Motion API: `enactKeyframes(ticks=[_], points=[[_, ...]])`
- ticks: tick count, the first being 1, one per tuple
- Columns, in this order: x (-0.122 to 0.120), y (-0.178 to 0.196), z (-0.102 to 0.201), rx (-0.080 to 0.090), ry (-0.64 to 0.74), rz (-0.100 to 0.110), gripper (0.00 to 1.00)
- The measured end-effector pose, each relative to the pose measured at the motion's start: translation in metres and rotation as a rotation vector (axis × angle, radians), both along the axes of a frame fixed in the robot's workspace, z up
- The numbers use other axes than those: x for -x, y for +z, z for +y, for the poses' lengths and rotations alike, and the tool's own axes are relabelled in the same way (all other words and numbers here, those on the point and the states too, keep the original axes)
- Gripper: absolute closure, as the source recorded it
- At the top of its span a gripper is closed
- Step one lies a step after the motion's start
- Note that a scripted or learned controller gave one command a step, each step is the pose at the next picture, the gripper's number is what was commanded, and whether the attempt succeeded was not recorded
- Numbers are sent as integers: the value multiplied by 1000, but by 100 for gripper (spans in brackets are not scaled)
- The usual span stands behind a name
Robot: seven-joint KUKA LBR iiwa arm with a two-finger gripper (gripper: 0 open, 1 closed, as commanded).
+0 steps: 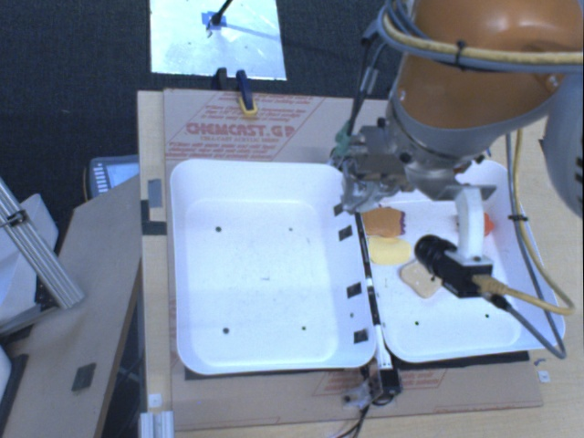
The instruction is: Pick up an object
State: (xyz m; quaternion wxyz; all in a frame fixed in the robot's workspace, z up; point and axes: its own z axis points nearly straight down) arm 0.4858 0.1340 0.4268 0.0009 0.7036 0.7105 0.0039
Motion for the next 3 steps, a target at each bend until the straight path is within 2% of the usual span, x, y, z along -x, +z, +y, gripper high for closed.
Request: enactKeyframes(ticks=[2,3], points=[[-2,19,-2,2,8,-1,100],[0,49,57,1,0,2,100]])
